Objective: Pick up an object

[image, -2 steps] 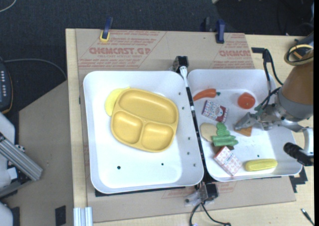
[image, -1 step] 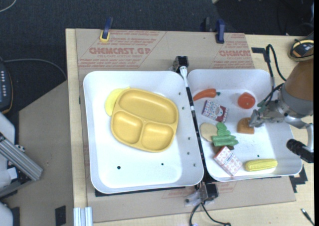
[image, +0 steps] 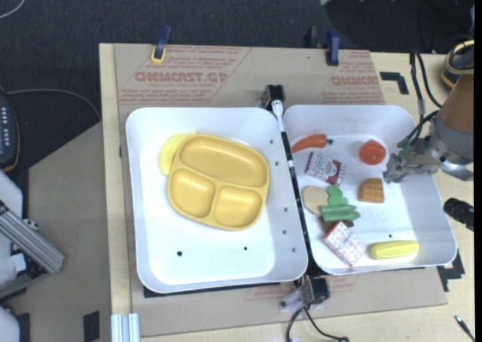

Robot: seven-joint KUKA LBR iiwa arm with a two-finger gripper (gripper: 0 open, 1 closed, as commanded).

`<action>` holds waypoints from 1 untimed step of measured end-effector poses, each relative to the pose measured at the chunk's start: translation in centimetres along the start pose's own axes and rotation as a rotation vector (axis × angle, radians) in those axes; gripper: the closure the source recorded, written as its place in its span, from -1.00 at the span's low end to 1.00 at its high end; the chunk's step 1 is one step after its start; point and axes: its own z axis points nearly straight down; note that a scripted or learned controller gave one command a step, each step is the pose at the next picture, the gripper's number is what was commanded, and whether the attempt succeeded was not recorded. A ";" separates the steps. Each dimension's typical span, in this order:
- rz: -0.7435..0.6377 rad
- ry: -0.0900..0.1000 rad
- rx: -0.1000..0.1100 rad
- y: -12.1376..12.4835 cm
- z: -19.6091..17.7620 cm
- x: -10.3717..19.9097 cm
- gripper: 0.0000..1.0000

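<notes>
The pincer point(image: 393, 171) hovered just beside the tomato point(image: 372, 152), on its arm side, above the right bin point(image: 429, 205) — approach step, nothing grasped. Its finger state could not be told. Next move, likely: centre over the tomato, descend, then close.
</notes>
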 end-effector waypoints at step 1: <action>0.001 -0.002 -0.003 -0.4 -6.0 -0.8 1.00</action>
